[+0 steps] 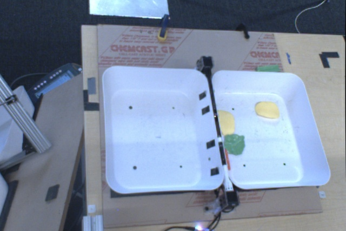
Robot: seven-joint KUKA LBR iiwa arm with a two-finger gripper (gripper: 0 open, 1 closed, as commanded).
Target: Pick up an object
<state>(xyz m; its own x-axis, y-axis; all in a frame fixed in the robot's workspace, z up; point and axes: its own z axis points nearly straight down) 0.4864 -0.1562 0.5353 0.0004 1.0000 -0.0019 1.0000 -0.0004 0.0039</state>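
You see right bin (303, 116) on surface (135, 43). Yellow oval piece (267, 110) at its middle. Second yellow piece (226, 121) against its left wall, green piece (234, 143) touching just below. Hand state: you cannot tell.

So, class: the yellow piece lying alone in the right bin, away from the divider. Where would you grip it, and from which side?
Grip the lone yellow piece across its shorter span, coming straight down from above. It lies flat and low on the right bin floor, so a sideways approach would probably find little to catch. It has bare floor all round, unlike the other yellow piece, which touches the green object by the divider.
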